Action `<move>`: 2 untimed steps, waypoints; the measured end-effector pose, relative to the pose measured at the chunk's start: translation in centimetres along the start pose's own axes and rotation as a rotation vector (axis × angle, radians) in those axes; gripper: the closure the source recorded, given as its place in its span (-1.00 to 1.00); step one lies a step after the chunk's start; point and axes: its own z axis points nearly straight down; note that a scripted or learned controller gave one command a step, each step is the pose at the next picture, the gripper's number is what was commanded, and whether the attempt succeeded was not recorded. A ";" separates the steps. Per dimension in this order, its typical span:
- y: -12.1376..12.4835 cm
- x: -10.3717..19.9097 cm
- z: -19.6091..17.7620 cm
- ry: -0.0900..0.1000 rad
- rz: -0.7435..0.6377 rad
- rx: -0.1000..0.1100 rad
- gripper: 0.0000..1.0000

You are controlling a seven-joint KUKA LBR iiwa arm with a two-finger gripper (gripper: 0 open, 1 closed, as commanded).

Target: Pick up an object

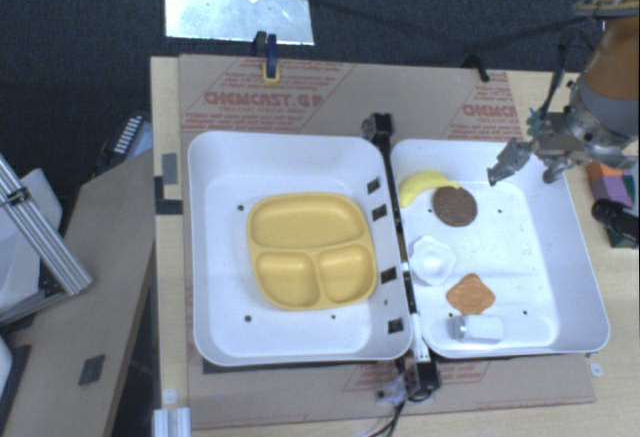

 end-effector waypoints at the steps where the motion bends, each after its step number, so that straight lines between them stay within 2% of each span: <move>1: 0.2 0.0 -0.7 -0.002 -0.002 -0.012 -1.00; 2: -0.1 -0.4 3.6 -0.002 -0.001 -0.009 -1.00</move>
